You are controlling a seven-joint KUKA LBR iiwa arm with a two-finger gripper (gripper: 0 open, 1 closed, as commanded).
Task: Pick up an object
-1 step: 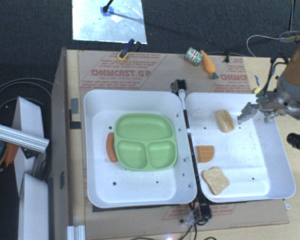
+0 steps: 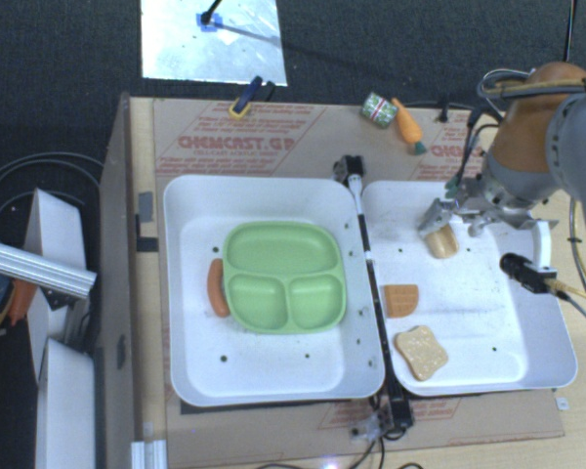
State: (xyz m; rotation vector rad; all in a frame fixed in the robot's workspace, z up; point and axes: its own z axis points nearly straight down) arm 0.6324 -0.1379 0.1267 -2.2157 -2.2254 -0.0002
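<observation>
- The arm (image 2: 557, 125) is cut off by the right edge, so its upper links are out of sight.
- The gripper (image 2: 447, 221) hangs over a small tan object (image 2: 442, 243), covering its top; what it is cannot be told.
- The hot dog (image 2: 216, 287) is partly tucked under the green tray (image 2: 283, 277).
- The small can (image 2: 379, 108) on the desk (image 2: 273, 135) carries a label too small to read.

**A robotics lab test bench**

This is a lab, not a kitchen: a grey-and-orange robot arm (image 2: 542, 125) reaches over two white bins (image 2: 273, 384) on a cardboard-covered desk (image 2: 244, 135), with loose black cables (image 2: 39, 179), aluminium framing (image 2: 39, 267) and dark carpet (image 2: 49, 57) around. The food is toy: a plastic carrot (image 2: 408, 125).
</observation>
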